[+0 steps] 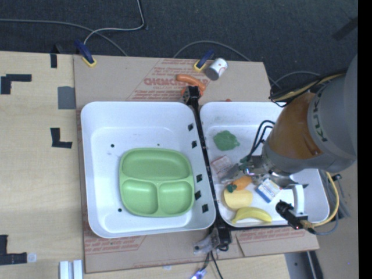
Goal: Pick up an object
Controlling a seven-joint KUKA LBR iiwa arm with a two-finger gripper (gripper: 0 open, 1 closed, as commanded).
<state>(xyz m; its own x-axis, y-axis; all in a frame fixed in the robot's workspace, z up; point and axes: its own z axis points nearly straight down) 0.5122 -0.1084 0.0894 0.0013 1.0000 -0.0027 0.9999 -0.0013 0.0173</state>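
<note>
Low over the right bin (210,116), the gripper (251,168) sits near the middle of the bin's floor, at the end of the grey arm (325,127) with its orange band (293,133). Whether it is holding anything or simply hanging there cannot be told, since the wrist and cables hide its tip. Just beside it toward the bin's near edge lie a small orange piece (239,184) and a pale yellow block (238,199), which touch each other. A banana (252,215) rests along the near edge, and a small white and blue item (267,189), possibly a carton, lies under the wrist. A green lump (225,139) sits toward the far edge, apart from the rest. In the left bin (93,156), a green divided plate (157,181) lies flat near its centre.
</note>
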